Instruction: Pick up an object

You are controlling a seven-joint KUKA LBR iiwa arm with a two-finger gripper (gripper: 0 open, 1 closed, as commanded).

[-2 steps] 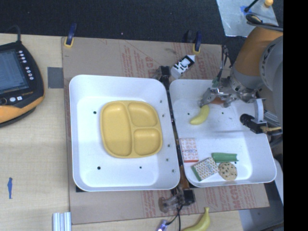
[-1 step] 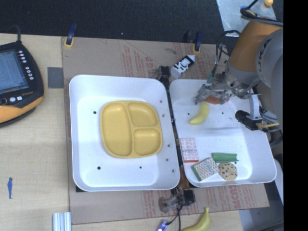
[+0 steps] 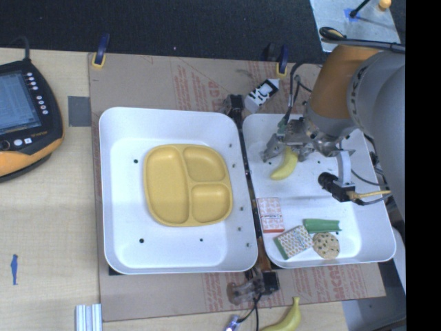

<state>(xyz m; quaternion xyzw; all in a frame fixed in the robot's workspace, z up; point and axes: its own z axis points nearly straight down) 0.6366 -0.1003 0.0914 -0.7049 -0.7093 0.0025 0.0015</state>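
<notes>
My gripper (image 3: 289, 147) hangs low over the back half of the right bin (image 3: 372, 243), reaching in from the right under the grey arm with its orange band. A small yellow banana (image 3: 284, 167) lies directly below and in front of the gripper, its upper end tucked in under the gripper's tip. Whether the gripper touches the banana cannot be made out. The banana looks to rest on the bin floor.
At the right bin's front lie a red-and-white card (image 3: 270, 214), a patterned block (image 3: 293, 241), a green stick (image 3: 322, 224) and a round cookie (image 3: 325, 245). The left bin (image 3: 117, 185) holds a yellow divided tray (image 3: 187, 184). Another banana (image 3: 286, 317) lies outside, at the front.
</notes>
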